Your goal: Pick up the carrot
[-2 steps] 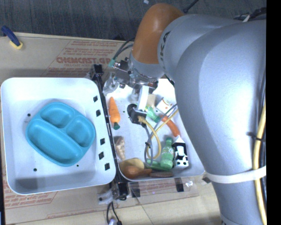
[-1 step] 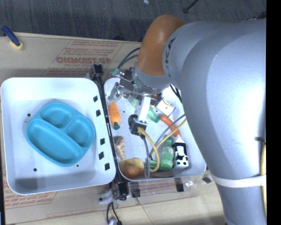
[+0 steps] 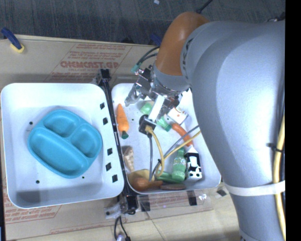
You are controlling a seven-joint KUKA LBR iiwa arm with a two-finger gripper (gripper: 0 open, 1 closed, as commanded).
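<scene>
Grey arm point(image 3: 241, 114) housing dominates the right side, closest to the lens, with its orange band point(image 3: 178, 41) at the far end above the wrist. From there the tool point(image 3: 149, 107) hangs over the far part of the right bin point(image 3: 119, 90). Whether its fingers are spread or closed cannot be told, and nothing is visibly between them. Yellow and grey cables point(image 3: 163, 152) trail from the tool toward the near edge of this bin.

Carrot point(image 3: 122, 119): lies in the right bin along its left wall, orange body with a green stub at the near end, just left of the tool and apart from it.

Other contents of the right bin: a second orange piece point(image 3: 179, 129) right of the tool; a green bottle point(image 3: 177, 168) and a black-and-white block point(image 3: 193, 166) near the right wall; a brown item point(image 3: 140, 181) at the near edge; a tan item point(image 3: 127, 157) by the left wall.

Left bin point(image 3: 20, 190): holds a blue divided tray point(image 3: 65, 142), roughly centred, with three compartments.

Both bins rest on a worktop point(image 3: 55, 59) covered with brown cardboard bearing red printed lettering. A blue-and-yellow clamp point(image 3: 12, 40) grips the far left corner of the cardboard. Black clips point(image 3: 106, 122) line the seam between the bins. Dark carpeted floor point(image 3: 90, 9) lies beyond the far edge.
</scene>
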